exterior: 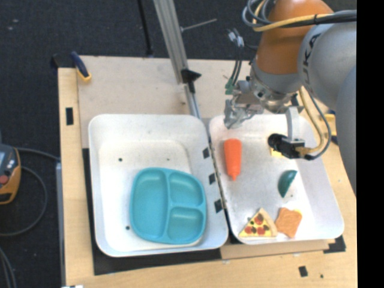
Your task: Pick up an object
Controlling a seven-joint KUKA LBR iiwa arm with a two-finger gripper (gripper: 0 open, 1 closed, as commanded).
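Item: approach step, nothing lifted yet. We log the gripper [235,117] poised at twelve o'clock of the carrot [233,158], which lies in the right bin [318,161] near its left wall. Grip state: we cannot tell. Arm [300,35] enters from three o'clock, wrist pointing down. Next move: descend onto the carrot, we judge.

Grey arm [336,59], orange wrist band [291,32], looped yellow and grey cables [264,8].
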